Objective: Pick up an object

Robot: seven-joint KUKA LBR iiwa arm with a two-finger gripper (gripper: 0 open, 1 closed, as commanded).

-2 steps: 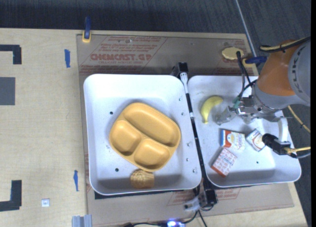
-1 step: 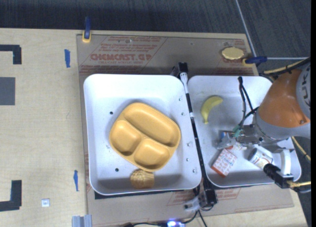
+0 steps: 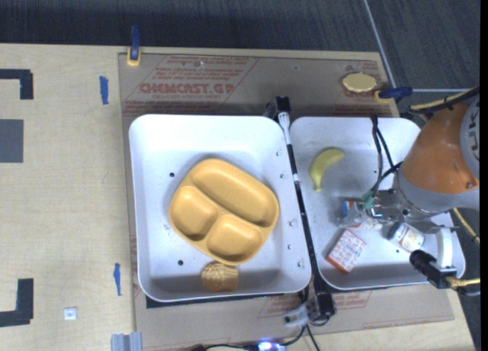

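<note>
In the right bin [image 3: 335,134] lie a yellow banana [image 3: 324,165] near the back left, a small red-and-white carton [image 3: 346,250] near the front, and a white pill bottle [image 3: 409,237] with an orange band at the front right. My gripper [image 3: 364,209] hangs low over the middle of this bin, just above the carton and left of the bottle. The arm with its orange band [image 3: 438,162] covers the bin's right side. A small colourful item lies right at the fingertips, but whether it is between them is unclear.
The left bin [image 3: 145,189] holds a large yellow three-compartment tray [image 3: 223,208] and a tan walnut-like ball [image 3: 219,275] at its front. A black divider clamp [image 3: 297,189] runs between the bins. A tan disc [image 3: 360,82] rests on the cardboard behind the right bin. Cables trail near the arm.
</note>
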